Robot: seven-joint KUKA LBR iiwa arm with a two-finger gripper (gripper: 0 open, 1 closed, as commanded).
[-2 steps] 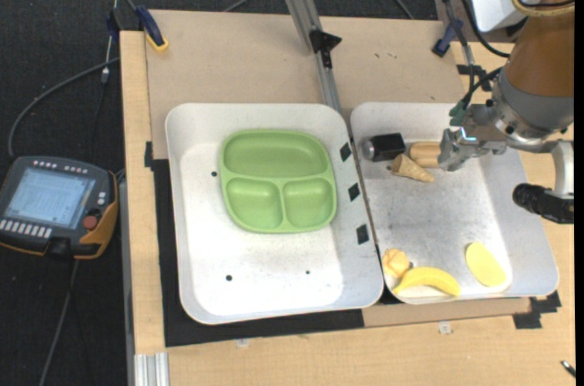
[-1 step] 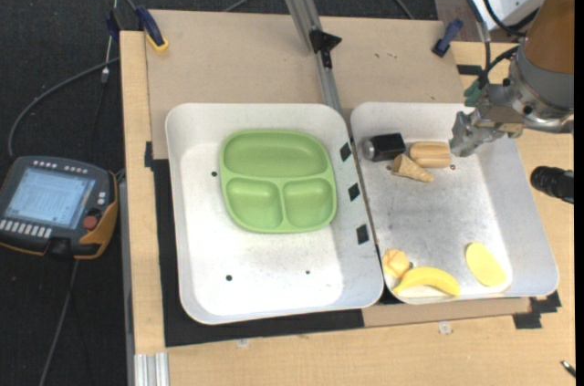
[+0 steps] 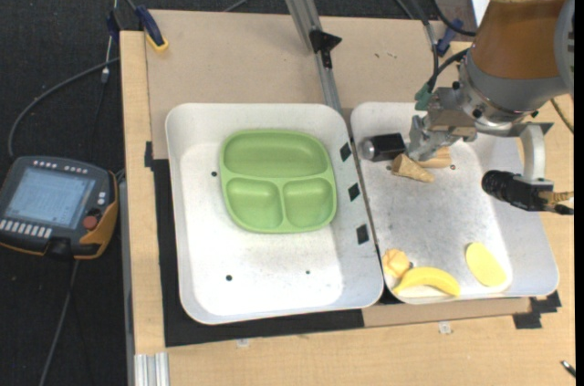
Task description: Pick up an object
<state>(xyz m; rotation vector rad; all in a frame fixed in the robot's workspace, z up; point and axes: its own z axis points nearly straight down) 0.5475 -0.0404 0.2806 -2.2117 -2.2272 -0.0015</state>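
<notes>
Right bin [image 3: 538, 270]: gripper [image 3: 422, 149] touches tan wedge [image 3: 412, 169].

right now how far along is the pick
Done: the gripper is down in the right bin, at the tan wedge-shaped toy. In hand: nothing visibly lifted; the wedge looks to be resting on the bin floor. Left: grasp and raise it. The banana and yellow disc lie untouched.

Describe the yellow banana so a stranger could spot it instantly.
Start at the right-hand shallow white bin and go to its near left corner. The curved yellow banana lies there beside a small pale orange piece. The flat yellow oval nearby is rounder, not crescent-shaped.
</notes>
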